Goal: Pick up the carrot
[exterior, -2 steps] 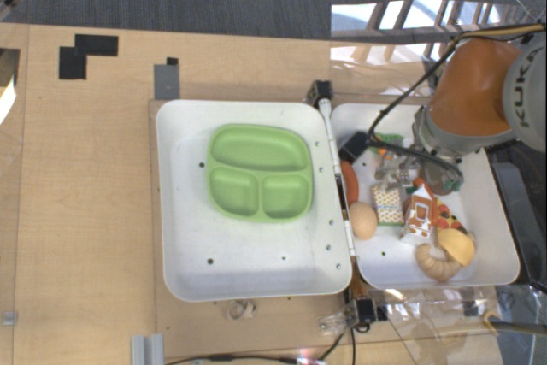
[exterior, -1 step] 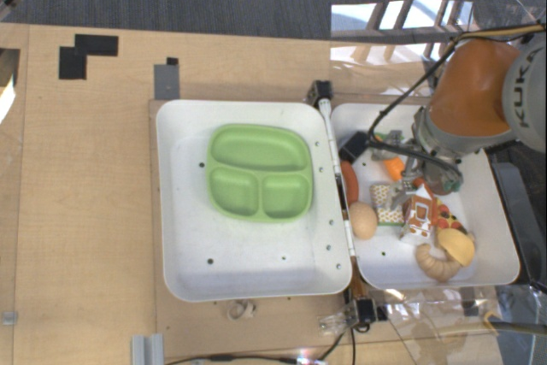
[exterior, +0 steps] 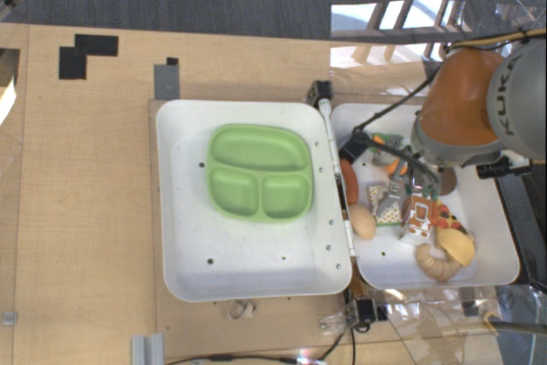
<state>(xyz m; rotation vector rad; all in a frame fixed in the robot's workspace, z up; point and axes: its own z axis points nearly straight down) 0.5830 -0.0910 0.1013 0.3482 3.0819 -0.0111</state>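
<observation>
Looming nearest, the grey arm with its orange band (exterior: 461, 103) hangs over the right white bin (exterior: 496, 269); its two-finger gripper (exterior: 416, 181) cannot be read. Just left lies the small orange carrot (exterior: 396, 167), above a tan croissant (exterior: 438, 263).

Grey arm (exterior: 479, 103) reaches leftward, its pincer (exterior: 408, 179) pointing down.
</observation>
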